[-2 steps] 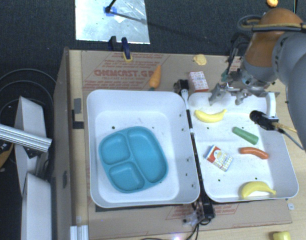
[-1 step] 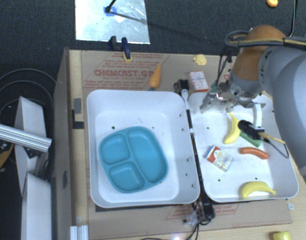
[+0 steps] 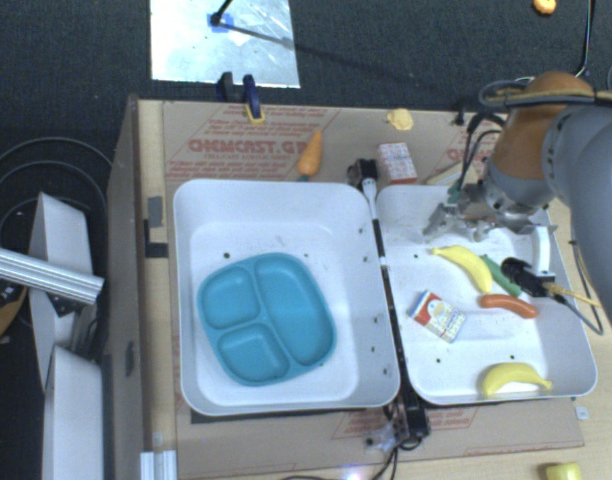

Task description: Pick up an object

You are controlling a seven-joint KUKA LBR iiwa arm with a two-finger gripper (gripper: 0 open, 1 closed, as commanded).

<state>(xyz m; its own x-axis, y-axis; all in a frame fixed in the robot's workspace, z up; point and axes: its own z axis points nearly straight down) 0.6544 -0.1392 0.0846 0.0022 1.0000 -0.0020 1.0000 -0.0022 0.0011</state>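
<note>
Frankly, the grey arm (image 3: 586, 158) covers the far corner of the right bin (image 3: 426, 373), and the gripper (image 3: 456, 220) over that bin's back part is a tangle of bare metal, so I cannot tell whether it is apart or together. Just in front of it lies one smooth, curved banana (image 3: 466, 265), with a green thing (image 3: 494, 268) beside it, half covered and too small to name. I count two glossy white bins, a second banana (image 3: 513, 376) by the front wall, one printed box (image 3: 437, 315), one orange-red stick (image 3: 508, 305), and in the left bin (image 3: 286, 208) one blue plate (image 3: 266, 318) with three hollows.
</note>
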